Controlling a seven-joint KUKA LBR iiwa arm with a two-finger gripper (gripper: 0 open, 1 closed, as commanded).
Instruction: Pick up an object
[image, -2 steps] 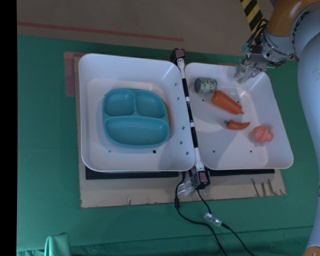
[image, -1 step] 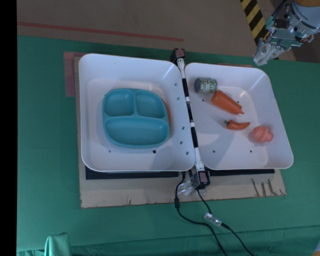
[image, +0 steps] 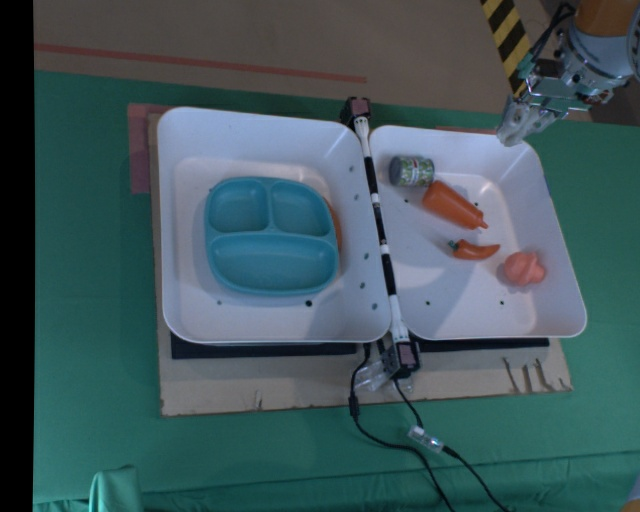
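Objects for picking lie in the right bin (image: 560, 300), all of them below and to the left of the claw (image: 516, 128) as the camera sees it. The claw hangs at the far right corner of that bin, over its rim, with the grey wrist and orange band of the arm (image: 600, 35) rising toward the upper right. Nothing sits between its fingers; whether they stand apart or together I cannot tell from this slant.

Nearest to the claw's left is a small can with a green label (image: 411, 171), lying near the bin's far wall. Just beside the can, lower and closer to the claw's side, lies an orange bottle (image: 452, 205), tilted with its tip pointing away from the can. Below that, well apart from the claw, lies a small red chili pepper (image: 474, 250). A pinkish-orange lumpy object (image: 523, 268) rests almost straight below the claw, near the bin's right wall, just beside the pepper's tip but apart from it.

Farther left of the claw, past the black-and-white divider strip (image: 378, 225) between the bins, the left bin (image: 190, 300) holds a teal sectioned plate (image: 270, 236) lying flat.
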